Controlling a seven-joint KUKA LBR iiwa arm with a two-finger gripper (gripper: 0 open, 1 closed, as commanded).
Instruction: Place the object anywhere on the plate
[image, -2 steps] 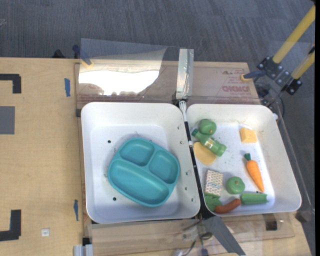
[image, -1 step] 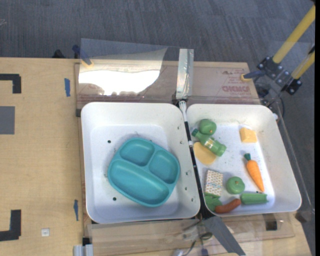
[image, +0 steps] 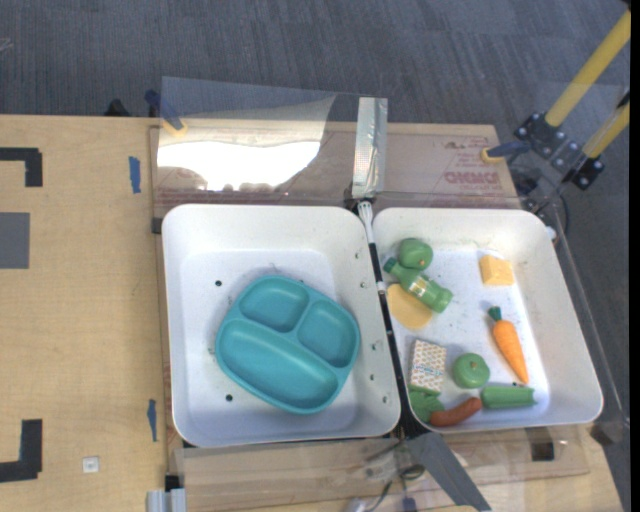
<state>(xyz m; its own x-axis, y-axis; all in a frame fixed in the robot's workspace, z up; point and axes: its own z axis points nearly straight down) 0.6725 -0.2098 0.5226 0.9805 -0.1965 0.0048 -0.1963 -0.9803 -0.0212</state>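
Teal plate (image: 288, 343) lies in left bin (image: 190, 300); carrot (image: 508, 345) in right bin (image: 562, 300); wooden bench (image: 70, 300), grey carpet (image: 300, 40) beyond.

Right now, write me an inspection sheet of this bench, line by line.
Surface: wooden bench bearing two shallow white bins side by side, left bin and right bin.
Job's things: teal divided plate lies in the left bin; toy foods sit in the right bin, none on the plate.
Clutter: right bin holds a carrot, a yellow cheese wedge, a green bottle, a checkered packet, a red chilli and green vegetables.
Claw: nothing seen.
Cables: nothing seen.
Surroundings: clear plastic sheet behind the left bin; yellow poles with black clamps at upper right; grey floor.
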